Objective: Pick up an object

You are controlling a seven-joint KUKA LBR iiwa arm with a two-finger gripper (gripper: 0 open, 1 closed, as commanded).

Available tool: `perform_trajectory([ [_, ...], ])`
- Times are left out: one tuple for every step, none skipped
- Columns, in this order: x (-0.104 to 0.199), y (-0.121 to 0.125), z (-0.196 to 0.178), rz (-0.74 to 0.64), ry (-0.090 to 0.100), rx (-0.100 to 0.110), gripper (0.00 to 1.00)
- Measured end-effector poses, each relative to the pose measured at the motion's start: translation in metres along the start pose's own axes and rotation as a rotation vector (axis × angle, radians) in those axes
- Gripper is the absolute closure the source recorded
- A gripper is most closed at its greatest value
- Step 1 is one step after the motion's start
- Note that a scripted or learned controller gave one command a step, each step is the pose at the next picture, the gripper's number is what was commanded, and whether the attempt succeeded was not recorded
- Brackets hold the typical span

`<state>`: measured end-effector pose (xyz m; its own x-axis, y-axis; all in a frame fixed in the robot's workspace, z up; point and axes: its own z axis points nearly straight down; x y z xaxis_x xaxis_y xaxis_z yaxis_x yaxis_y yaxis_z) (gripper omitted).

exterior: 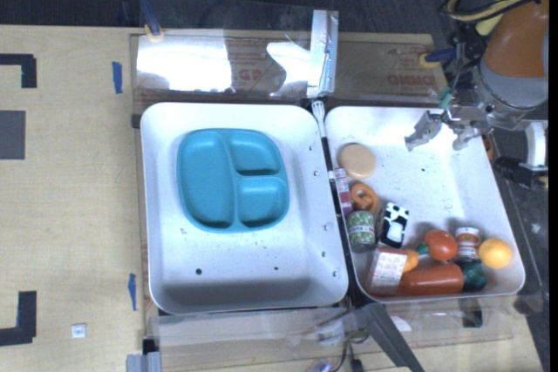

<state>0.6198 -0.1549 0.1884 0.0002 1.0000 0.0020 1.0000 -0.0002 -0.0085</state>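
My gripper hangs over the far part of the right bin, fingers spread open with nothing between them. Left of it and slightly nearer lies a round tan bun. Along the bin's left side sit a brown pretzel, a green-lidded jar and a black-and-white toy. At the near edge are a red tomato, a small jar, a yellow-orange fruit, a long red item and a white-labelled packet.
The left bin holds a blue divided plate. A clear plastic sheet stands behind the bins. Yellow and black cables loop above the arm at the upper right. The right bin's floor below the gripper is bare white.
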Motion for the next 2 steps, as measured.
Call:
perform_trajectory([
  [0.066,-0.048,0.065,-0.008,0.0,0.004,0.0],
  [0.103,-0.109,0.007,-0.083,0.0,-0.002,0.0],
])
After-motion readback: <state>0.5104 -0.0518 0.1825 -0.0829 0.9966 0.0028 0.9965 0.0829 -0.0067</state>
